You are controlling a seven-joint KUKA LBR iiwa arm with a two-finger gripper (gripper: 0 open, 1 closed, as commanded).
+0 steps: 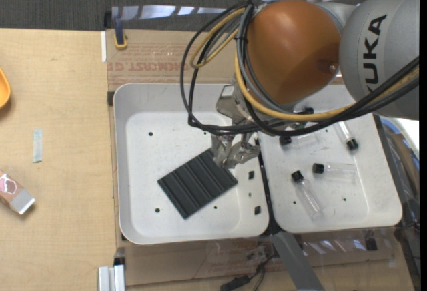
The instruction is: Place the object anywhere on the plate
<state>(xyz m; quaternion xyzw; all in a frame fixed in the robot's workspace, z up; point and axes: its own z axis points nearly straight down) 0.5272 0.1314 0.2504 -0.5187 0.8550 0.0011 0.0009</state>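
The gripper (231,151) hangs low over the left bin (127,149), just above the upper right corner of the plate (197,183). Cables and the wrist crowd around it, so I cannot tell whether it is open or closed, nor whether it has anything in it. The plate is a dark, ribbed rectangular slab lying flat and turned at a slant on the bin floor, with nothing resting on it that I can make out. The likeliest object for the task is one of the vials (306,193). These are small clear tubes with black caps, lying on their sides and scattered apart in the right bin (373,216), well clear of the plate. One lies near the dividing rim, one mid-bin and another toward the far side. Such a vial looks light and rigid, probably smooth plastic or glass, so it should roll easily and could slip or squirt out of a pinch. I judge the best hold to be across the tube's middle, with the jaws square to its long axis, or at the capped end, where the dark cap may offer more grip. The plate's ribs should help keep a tube from rolling once it is laid along the grooves. The arm (293,49) hides the strip between the two bins.
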